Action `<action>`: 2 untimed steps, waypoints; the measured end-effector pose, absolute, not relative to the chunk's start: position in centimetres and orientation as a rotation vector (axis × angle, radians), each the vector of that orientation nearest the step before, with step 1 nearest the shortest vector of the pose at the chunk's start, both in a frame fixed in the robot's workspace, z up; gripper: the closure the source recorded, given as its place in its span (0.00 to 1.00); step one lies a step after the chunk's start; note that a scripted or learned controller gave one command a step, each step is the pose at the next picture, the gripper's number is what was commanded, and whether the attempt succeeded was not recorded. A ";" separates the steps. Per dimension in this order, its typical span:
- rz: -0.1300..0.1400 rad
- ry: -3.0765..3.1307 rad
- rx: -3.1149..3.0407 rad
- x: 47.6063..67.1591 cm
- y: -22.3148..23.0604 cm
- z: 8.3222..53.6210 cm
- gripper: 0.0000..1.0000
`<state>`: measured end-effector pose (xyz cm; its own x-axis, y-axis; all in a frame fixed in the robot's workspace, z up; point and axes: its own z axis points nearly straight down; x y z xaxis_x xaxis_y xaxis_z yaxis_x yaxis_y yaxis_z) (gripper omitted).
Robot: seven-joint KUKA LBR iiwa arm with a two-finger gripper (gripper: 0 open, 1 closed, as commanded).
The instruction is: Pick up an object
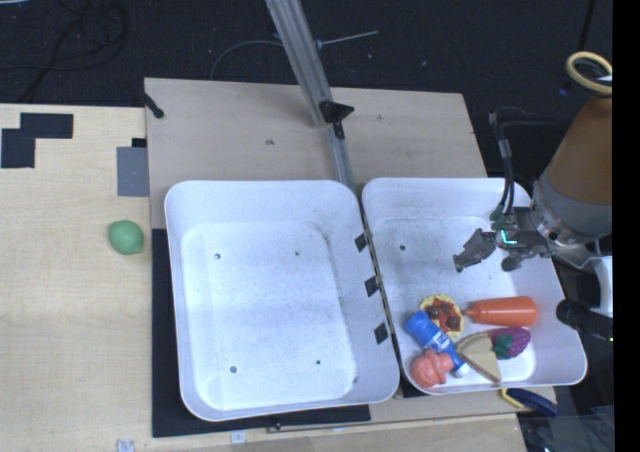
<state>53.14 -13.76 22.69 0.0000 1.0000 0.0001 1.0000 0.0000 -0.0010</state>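
From my feed I see the pale wood surface (70, 270) with a raised tan board at its middle, and dark floor with loose cables running along the 12 o'clock edge. A slanted aluminium rail (303, 50) drops from 12 o'clock toward the seam between the two white bins. The left bin (200, 202) sits at the centre; the right bin (400, 202) lies toward 4 o'clock. A green ball (126, 237) rests on the wood at 9 o'clock, well apart from the bins.

The tool (495, 250) hangs over the right bin at about 3 o'clock, its dark fingers spread apart with nothing between them. It touches none of the objects.

The objects cluster at the bin's 5 o'clock corner: an orange carrot-like piece (500, 312), a yellow-and-red item (441, 312), a blue bottle (430, 332), a pink toy (431, 368), a tan wedge (480, 355) and a purple piece (514, 342).
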 end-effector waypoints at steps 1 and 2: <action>0.001 -2.221 -2.221 53.1 -13.8 22.7 0.00; 0.004 -2.219 -2.219 52.8 -13.7 18.4 0.00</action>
<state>52.78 -13.70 18.41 -0.0004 1.0000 0.0005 1.0000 0.0004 -0.0043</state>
